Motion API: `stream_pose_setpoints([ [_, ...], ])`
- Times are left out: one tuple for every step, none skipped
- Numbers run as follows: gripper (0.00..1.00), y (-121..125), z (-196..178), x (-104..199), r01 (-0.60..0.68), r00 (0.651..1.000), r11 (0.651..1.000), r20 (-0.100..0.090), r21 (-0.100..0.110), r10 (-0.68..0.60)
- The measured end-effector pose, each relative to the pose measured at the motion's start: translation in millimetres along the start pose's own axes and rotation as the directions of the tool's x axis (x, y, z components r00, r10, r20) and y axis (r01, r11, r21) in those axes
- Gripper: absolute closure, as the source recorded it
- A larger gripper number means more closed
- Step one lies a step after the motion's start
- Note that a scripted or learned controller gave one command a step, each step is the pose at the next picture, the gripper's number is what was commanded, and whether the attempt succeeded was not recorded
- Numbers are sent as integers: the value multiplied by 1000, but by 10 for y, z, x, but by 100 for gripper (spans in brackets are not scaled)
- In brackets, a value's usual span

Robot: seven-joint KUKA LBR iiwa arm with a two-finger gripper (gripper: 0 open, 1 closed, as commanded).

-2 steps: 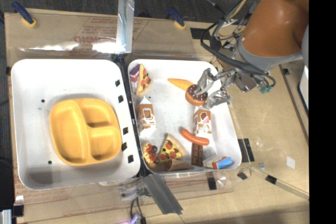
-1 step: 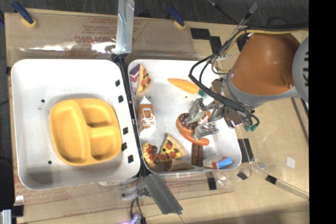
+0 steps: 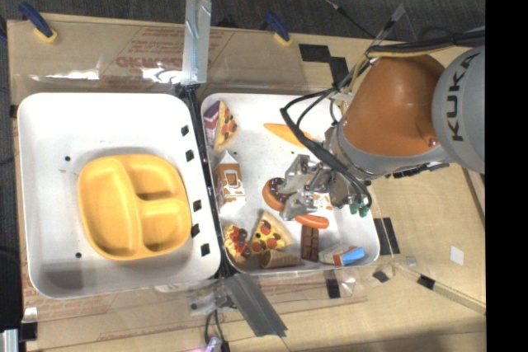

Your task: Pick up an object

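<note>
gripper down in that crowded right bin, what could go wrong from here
1. The gripper sits among tightly packed toy food: the donut and hot dog lie right beside it, so it may nudge or catch the wrong item.
2. The pizza slice and chocolate bar lie close below, so a sideways push could shove them together.
3. Loose cables hang over the carrot and might snag.

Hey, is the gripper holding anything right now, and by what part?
Cannot be told: the gripper sits low among the toy food in the right bin, its tip hidden.
</note>
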State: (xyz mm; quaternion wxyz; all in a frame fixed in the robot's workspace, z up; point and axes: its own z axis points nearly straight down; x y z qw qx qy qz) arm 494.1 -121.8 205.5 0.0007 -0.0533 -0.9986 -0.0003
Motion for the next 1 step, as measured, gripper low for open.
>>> stream_pose_setpoints([
  [100,36,-161,155,-367,930,930,2,0,367],
])
